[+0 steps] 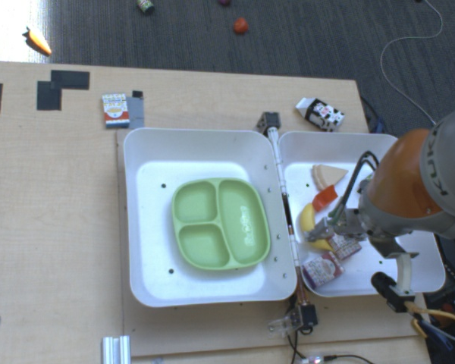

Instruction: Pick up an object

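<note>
Gripper [324, 232] low in right bin [432, 271], at 9 o'clock of orange-banded arm [402, 180], pressed among clustered toys; grasp state impossible to tell. Candidate objects: yellow banana [309, 218] and red piece [325, 197] just beside gripper at 11 o'clock, packet [324, 269] near at 6 o'clock, tan wedge [328, 176] farther at 12 o'clock. Likely faults: pinching two crowded items together, nudging banana against dividing wall, or closing on nothing. Green tray [220, 224] in left bin [148, 279], well apart.

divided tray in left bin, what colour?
Light green, plain, no pattern. The divided tray has three compartments and shows clearly in the camera view, lying in the left bin.
</note>
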Controlling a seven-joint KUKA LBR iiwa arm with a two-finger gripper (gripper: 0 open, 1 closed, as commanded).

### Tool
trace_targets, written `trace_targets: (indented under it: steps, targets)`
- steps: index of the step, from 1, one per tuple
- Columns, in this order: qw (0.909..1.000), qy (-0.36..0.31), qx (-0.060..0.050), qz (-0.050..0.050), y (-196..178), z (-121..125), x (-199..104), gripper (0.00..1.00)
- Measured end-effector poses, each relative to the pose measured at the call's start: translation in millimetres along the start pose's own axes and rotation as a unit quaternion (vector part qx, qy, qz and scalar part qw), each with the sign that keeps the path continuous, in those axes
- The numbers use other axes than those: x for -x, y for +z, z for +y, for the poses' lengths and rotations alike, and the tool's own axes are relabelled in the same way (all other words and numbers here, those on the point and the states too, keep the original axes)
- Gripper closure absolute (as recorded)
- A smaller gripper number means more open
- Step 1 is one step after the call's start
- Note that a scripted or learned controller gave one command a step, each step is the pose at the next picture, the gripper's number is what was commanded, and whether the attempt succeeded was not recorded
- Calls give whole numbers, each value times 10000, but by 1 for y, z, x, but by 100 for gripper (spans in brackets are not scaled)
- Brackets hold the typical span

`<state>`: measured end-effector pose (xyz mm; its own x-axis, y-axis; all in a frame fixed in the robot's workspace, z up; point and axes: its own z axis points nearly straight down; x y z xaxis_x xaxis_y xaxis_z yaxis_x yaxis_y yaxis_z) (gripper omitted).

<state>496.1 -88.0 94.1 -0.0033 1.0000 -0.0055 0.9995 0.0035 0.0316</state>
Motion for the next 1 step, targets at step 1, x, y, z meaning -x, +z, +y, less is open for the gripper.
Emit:
trace_targets:
  steps: [1]
  targets:
    - [10000,9,-84,17,1,17,-3,0]
